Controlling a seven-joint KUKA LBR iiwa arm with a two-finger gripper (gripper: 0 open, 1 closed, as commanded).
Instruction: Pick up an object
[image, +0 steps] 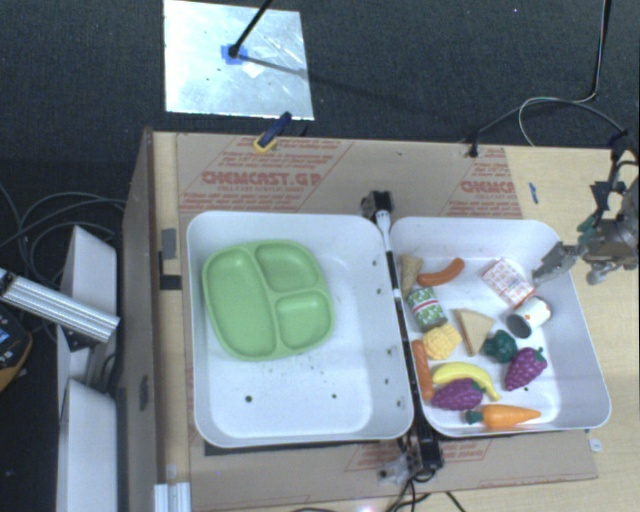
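Toys (470, 345) in right bin (585, 350): mixed plastic food, bright colours | jaws (555, 262): at bin's right rim, state unclear

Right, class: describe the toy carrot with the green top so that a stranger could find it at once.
Start at the right white bin, the one crowded with toy food, and go to its near edge. The carrot lies flat there, just below the yellow banana and the purple grapes. It alone is orange with a green leafy end.
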